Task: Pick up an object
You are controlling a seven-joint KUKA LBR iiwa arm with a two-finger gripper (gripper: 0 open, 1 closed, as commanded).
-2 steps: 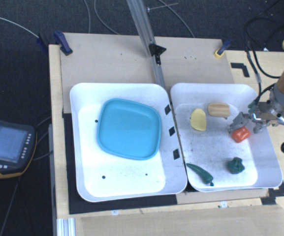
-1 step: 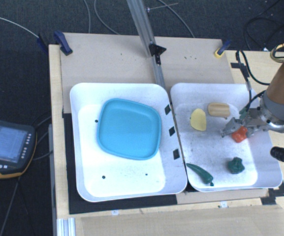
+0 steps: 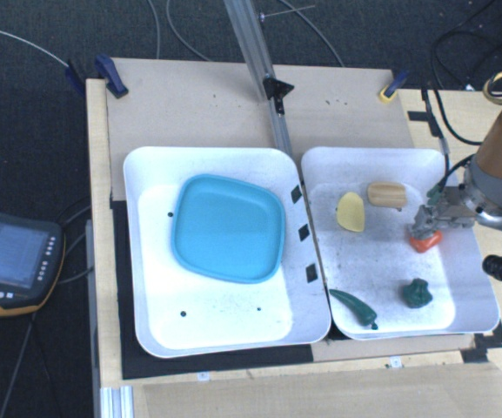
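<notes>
My gripper [image 3: 426, 225] reaches in from the right and sits low over the right side of the right bin [image 3: 365, 153]. A small red-orange object [image 3: 425, 244] lies directly beneath its tip, partly covered by it; whether it is gripped is unclear. To the gripper's left, a tan roll-shaped piece [image 3: 387, 195] and a pale yellow piece [image 3: 351, 212] rest on the bin floor. A dark green lumpy object [image 3: 418, 293] lies near the front right. A long green pepper-like object [image 3: 355, 306] lies at the bin's front left.
The left bin [image 3: 137, 174] holds a blue square plate [image 3: 229, 227]. A slanted metal post [image 3: 252, 37] rises behind the gap between the bins. Clamps [image 3: 111, 77] sit on the bench's back corners, and a teach pendant [image 3: 11, 259] lies on the floor at left.
</notes>
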